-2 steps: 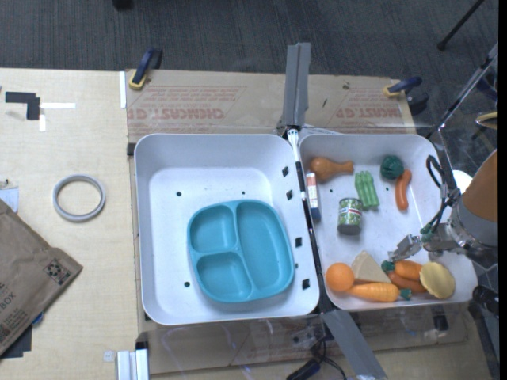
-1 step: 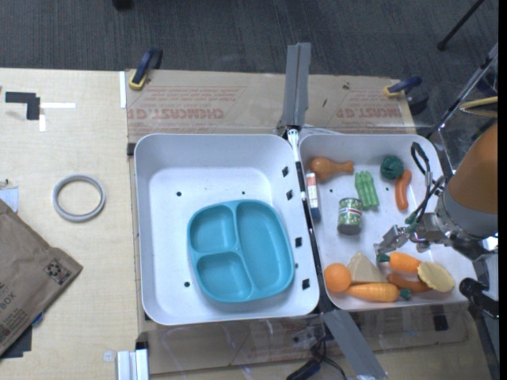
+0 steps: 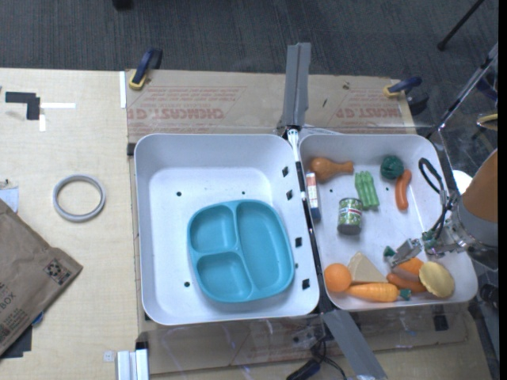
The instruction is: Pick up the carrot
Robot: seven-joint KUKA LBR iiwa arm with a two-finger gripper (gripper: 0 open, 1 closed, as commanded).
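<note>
The carrot [image 3: 372, 292] lies flat in the near part of the right bin [image 3: 432, 146], its length going left to right, between an orange [image 3: 337, 277] on its left and a tan, round food piece [image 3: 436, 279] on its right; a pale wedge [image 3: 366, 269] touches it from the far side. The pincer [image 3: 409, 252] hangs just beyond these things, near the right wall, and I cannot tell if it is apart or together. Farther in the bin are a can [image 3: 349, 215], green beans [image 3: 366, 190] and a chicken drumstick [image 3: 331, 167]. The left bin [image 3: 158, 212] holds a blue divided plate [image 3: 240, 249].
</note>
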